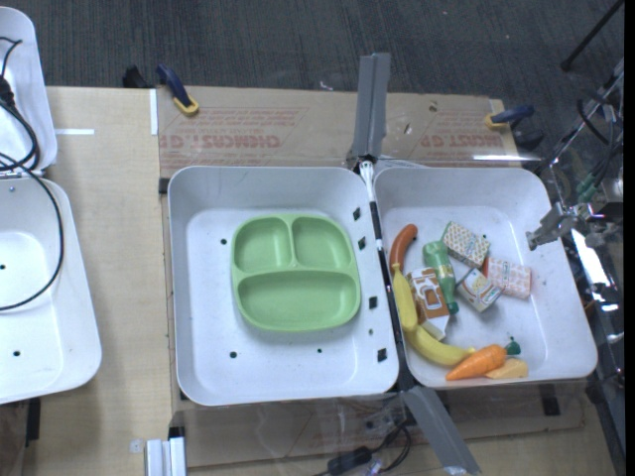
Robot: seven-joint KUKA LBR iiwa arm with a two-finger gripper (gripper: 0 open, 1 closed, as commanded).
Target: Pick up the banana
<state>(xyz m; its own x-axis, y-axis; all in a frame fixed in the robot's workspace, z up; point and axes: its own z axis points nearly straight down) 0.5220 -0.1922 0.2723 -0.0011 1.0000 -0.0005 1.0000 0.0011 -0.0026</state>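
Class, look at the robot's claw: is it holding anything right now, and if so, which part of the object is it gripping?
Nothing is held. The claw sits at the right bin's right edge, apart from the banana, which lies untouched along the bin's left side.

Even, bright overhead light; soft shadows; slight blur.

the tool hangs low at the view's right edge, wrist and cabling above it.

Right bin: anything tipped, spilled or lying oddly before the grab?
Nothing spilled or damaged. The right bin is crowded: the banana lies along its left wall, with a small carton over its middle and the carrot touching its lower end.
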